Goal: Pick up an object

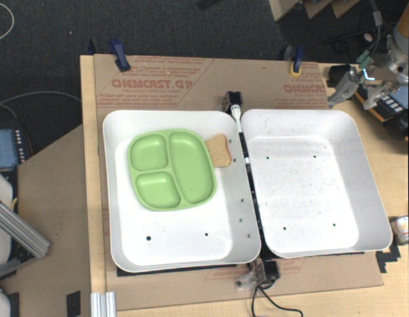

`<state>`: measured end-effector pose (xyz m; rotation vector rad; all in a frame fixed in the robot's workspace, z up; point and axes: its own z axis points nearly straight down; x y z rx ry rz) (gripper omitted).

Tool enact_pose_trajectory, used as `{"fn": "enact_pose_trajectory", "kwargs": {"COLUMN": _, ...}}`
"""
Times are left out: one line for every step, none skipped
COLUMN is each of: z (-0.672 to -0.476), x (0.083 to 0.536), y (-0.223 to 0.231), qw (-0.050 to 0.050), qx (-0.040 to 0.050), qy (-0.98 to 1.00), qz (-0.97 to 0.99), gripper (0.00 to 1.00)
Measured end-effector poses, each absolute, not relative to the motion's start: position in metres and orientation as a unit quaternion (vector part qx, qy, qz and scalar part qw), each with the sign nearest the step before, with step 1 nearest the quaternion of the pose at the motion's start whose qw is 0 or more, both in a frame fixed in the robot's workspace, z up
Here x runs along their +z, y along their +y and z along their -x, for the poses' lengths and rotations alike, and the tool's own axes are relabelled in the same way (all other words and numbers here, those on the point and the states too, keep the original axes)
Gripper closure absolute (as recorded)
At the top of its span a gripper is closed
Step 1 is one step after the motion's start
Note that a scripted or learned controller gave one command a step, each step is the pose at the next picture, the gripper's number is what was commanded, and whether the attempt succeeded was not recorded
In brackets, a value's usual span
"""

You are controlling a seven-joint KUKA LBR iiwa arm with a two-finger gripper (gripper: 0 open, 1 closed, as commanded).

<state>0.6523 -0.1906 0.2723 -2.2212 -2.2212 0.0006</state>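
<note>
A green divided plate (171, 170) lies in the left bin (178, 243), toward its back. A small tan, bread-like piece (220, 150) rests against the plate's right rim, close to the wall between the bins. My gripper (343, 90) hangs at the far right, beyond the back right corner of the right bin (310, 197). It is well away from both objects and nothing shows in it. Most of the arm is cut off by the frame edge.
The bins sit side by side on a cardboard-covered bench, held by blue clamps (119, 55) at the back. A black bracket (233, 101) stands at the back between the bins. Cables and dark floor surround the bench.
</note>
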Motion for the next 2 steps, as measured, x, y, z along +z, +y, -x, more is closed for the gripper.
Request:
{"fn": "enact_pose_trajectory", "kwargs": {"z": -0.615, "x": 0.43, "y": -0.145, "qw": -0.009, "qx": -0.0062, "qy": -0.709, "qz": 0.705, "gripper": 0.0}}
{"fn": "enact_pose_trajectory", "kwargs": {"z": -0.552, "x": 0.545, "y": -0.182, "qw": -0.008, "qx": -0.0034, "qy": -0.705, "qz": 0.709, "gripper": 0.0}}
